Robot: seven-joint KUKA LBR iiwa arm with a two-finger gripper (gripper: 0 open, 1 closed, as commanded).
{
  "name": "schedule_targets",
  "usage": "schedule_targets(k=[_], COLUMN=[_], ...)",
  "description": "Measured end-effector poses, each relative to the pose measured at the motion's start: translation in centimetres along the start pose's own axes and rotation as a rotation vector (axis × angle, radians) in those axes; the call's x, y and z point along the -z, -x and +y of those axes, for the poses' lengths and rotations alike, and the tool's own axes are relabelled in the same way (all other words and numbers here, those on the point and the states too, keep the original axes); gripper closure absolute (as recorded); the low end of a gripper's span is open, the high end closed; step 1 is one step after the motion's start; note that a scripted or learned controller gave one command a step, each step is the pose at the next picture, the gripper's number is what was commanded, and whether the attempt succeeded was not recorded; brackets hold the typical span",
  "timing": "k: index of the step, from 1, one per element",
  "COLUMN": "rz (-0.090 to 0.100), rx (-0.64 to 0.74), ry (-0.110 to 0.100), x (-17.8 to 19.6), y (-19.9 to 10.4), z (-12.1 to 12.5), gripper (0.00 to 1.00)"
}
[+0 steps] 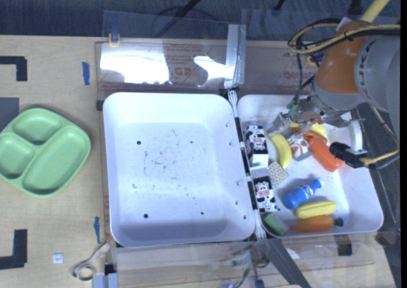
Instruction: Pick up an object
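My gripper [295, 117] hangs low over the back of the right bin [365, 191], below the orange wrist band. Just under and in front of it lie a small red-and-white packet [299, 145], a yellow banana [281, 150] and an orange bottle-shaped toy [324, 152]. Further forward are a blue bottle [301, 193], a yellow piece [316, 208], an orange carrot [313, 223] and a green piece [275, 223]. Two cow-patterned cartons [255, 139] [264, 194] sit along the bin's left wall.
The left bin [172, 166] lies beside the right one, with a divider ridge between them. A green sectioned plate [41, 151] rests on the bench at the far left. A clear panel [165, 58] stands behind the bins. Cables loop above the arm.
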State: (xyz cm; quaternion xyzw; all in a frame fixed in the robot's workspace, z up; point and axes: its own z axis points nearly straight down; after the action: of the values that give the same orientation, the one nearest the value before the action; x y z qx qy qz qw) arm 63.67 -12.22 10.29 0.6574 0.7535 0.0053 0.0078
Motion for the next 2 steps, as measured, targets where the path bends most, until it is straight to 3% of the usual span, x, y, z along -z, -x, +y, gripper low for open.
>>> schedule_targets(k=[1,2], rz=[0.006,0.004], rx=[0.146,0.145], ry=[-0.016,-0.005], x=[-0.2,1.1], y=[-1.5,-1.4], z=[-6.4,-6.1], gripper=[0.00,1.00])
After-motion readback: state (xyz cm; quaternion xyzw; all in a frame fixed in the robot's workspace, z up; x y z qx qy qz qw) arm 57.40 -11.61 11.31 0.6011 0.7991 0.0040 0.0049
